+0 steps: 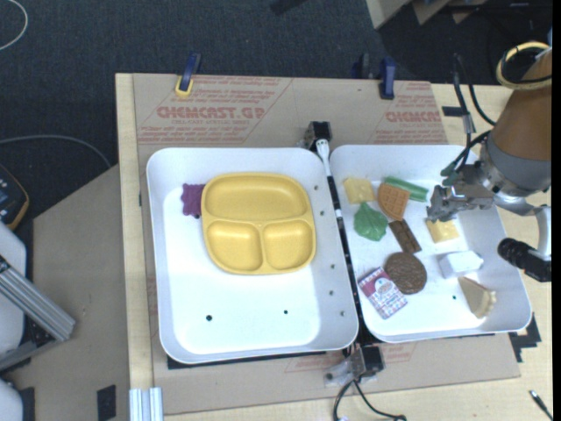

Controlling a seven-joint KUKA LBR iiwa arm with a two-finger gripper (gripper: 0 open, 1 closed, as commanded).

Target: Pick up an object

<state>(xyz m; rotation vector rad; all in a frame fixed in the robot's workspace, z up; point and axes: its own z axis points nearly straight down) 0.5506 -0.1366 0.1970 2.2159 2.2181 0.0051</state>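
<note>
My gripper (pixel 441 207) hangs low over the right side of the right bin (pixel 517 310), reaching in from the right. Directly beneath and in front of it lies a small yellow cheese piece (pixel 444 231). To its left sit an orange waffle-like piece (pixel 394 202), a green stick (pixel 406 186), a pale yellow block (pixel 358 189), a green leaf (pixel 371 224) and a brown bar (pixel 404 236). Nearer the front are a round brown cookie (pixel 407 273), a red-and-white packet (pixel 383 291), a white block (pixel 459 262) and a tan wedge (pixel 479 297).
The left bin (pixel 175 323) holds a yellow divided plate (pixel 259 222) with a purple item (pixel 191 199) at its left edge. A raised rim between the bins (pixel 337 226) runs front to back. Clamps (pixel 186 75) hold the cardboard base at the back.
</note>
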